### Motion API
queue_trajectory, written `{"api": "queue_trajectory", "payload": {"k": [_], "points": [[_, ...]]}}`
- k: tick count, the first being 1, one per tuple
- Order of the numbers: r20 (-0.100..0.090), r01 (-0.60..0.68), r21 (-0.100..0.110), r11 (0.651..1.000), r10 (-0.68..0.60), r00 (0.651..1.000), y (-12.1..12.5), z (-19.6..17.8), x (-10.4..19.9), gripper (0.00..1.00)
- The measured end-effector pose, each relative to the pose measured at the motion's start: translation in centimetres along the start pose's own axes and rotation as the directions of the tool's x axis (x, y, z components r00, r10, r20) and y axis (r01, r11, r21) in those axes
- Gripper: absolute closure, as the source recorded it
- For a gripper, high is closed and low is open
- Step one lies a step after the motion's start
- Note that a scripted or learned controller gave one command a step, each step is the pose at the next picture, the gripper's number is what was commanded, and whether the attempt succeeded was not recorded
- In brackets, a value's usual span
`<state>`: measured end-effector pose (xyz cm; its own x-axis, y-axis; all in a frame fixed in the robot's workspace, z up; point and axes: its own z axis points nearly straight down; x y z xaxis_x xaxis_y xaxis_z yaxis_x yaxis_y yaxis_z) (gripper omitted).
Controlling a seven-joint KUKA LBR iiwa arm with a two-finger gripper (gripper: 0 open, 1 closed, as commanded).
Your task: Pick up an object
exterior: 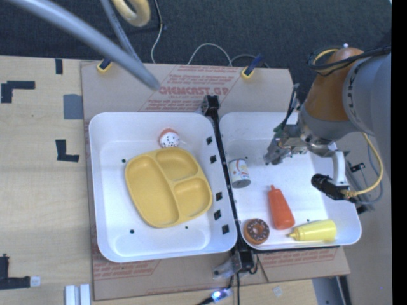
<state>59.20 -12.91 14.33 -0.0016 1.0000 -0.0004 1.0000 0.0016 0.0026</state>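
Glossy orange bottle (280,209) lies beside round chocolate donut (257,231).

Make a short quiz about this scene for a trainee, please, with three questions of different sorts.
1. True or false: the yellow plastic divided tray lies in the left white bin.
2. Which toy lies nearest the gripper? A) small white can B) chocolate-frosted toy doughnut C) yellow toy mustard bottle
3. Fill in: the orange toy bottle lies in the ____ white bin.

Key: 1 true; 2 A; 3 right
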Motion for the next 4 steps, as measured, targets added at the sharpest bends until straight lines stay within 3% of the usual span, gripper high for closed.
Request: {"api": "queue_trajectory", "payload": {"k": [2,3,4], "points": [[0.001,0.001,-0.002,1.000,-0.001,1.000,1.6,-11.3,1.2,1.00],[0.000,0.000,0.002,1.000,0.000,1.000,1.6,-12.7,1.2,1.00],[-0.001,0.002,0.005,1.000,-0.002,1.000,0.6,-11.4,5.5,1.00]]}}
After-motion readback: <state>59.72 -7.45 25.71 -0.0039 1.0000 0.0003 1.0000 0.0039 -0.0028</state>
